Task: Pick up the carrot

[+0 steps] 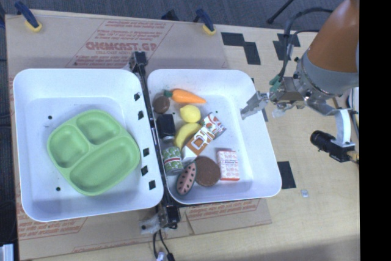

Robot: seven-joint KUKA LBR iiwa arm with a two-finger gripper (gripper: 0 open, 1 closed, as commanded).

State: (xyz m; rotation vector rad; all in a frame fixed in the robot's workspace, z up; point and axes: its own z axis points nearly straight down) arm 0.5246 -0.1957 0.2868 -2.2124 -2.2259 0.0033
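One carrot [188, 96], orange with a pointed tip and a green end, lies just above the lemon [190, 113]. Right of the lemon, the tool [252, 106] holds nothing; its opening I cannot tell.

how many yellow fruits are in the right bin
2. A lemon lies just below the carrot, and a banana lies right under the lemon, both near the middle of the right bin. More could be hidden under the pile.
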